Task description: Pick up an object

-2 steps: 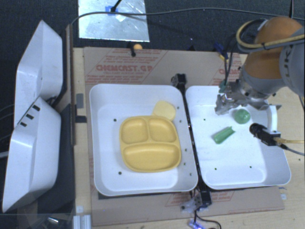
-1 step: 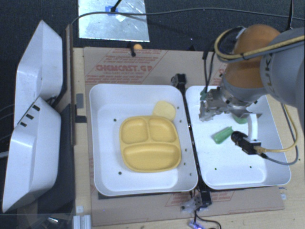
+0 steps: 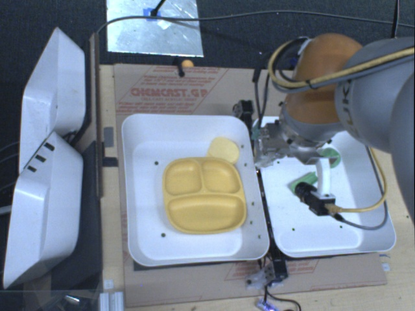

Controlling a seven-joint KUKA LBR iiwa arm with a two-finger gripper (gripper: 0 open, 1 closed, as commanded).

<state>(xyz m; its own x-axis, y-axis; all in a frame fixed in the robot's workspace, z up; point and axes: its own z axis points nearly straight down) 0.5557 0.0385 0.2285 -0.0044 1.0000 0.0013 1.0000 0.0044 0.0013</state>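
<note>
Yellow plastic fills much of the left bin [image 3: 144,141]: a divided tray [image 3: 204,195] lies flat in the middle of it, with two small compartments on its far side and one long compartment on its near side. A round yellow disc [image 3: 224,149] lies just beside the tray's far right corner, close to the bin's right wall; whether the two touch I cannot tell. The right bin [image 3: 292,233] sits against the left one, and the grey arm [image 3: 379,96] reaches over it from the right, its orange band [image 3: 324,63] bulging above the wrist. The gripper [image 3: 268,146] is low at the far left of the right bin, near the wall that the two bins share, and the wrist hides most of it, so I cannot tell whether it is open or closed or whether it has hold of anything. A green thing [image 3: 331,155] peeks out from under the arm on the right side of the wrist, and another patch of green [image 3: 301,188] shows on the bin floor a little nearer; I cannot tell whether they are one object or two. Both bins rest on a sheet of cardboard [image 3: 172,89] printed with red lettering. Beyond it, on the dark floor, lies a shiny metal sheet [image 3: 152,15], and two white casings [image 3: 45,173] stand at the far left.
</note>
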